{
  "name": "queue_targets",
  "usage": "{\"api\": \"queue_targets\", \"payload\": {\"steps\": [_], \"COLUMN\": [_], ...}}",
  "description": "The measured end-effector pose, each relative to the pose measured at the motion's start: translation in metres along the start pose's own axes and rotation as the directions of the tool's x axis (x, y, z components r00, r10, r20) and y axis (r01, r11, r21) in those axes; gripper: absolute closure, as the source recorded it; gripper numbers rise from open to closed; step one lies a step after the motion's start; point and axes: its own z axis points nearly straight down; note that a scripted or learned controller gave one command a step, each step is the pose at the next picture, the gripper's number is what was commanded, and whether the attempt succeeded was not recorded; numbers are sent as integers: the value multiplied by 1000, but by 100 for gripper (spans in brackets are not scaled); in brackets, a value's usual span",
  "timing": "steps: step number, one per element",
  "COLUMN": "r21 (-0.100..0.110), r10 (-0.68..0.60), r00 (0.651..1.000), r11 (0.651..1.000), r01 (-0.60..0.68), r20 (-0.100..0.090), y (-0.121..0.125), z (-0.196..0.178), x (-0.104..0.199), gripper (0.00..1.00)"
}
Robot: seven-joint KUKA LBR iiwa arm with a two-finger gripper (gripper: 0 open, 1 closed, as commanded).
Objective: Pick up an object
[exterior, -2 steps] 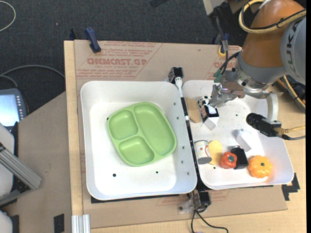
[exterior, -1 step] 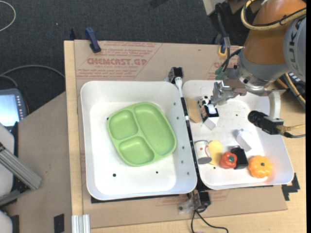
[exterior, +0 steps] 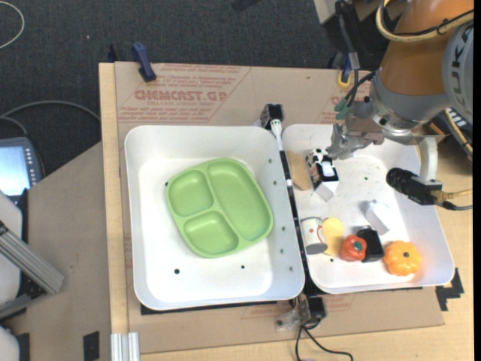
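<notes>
Green tray lies in left bin; hand hangs over right bin near small items, pumpkin at front.

perhaps black-and-white toy, right bin

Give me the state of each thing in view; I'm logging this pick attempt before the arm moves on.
Gripper: low in the right bin's far left part, over a small black-and-white object; fingers unclear.
Green divided plate: flat, upright, in the left bin.
Orange pumpkin: upright, near corner of the right bin.
Red tomato-like piece: lying beside the pumpkin.
</notes>
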Motion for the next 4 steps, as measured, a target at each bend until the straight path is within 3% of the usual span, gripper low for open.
{"api": "queue_targets", "payload": {"steps": [2,3,4], "r21": [-6,-5,23], "r10": [-1,-4,5], "r00": [1000,1000,1000], "r11": [1000,1000,1000], "r01": [1,4,-5], "r20": [0,-2,0], "y": [1,-41,-71], "z": [-20,-119,21], "x": [0,37,18], "gripper": [100,100,100]}}
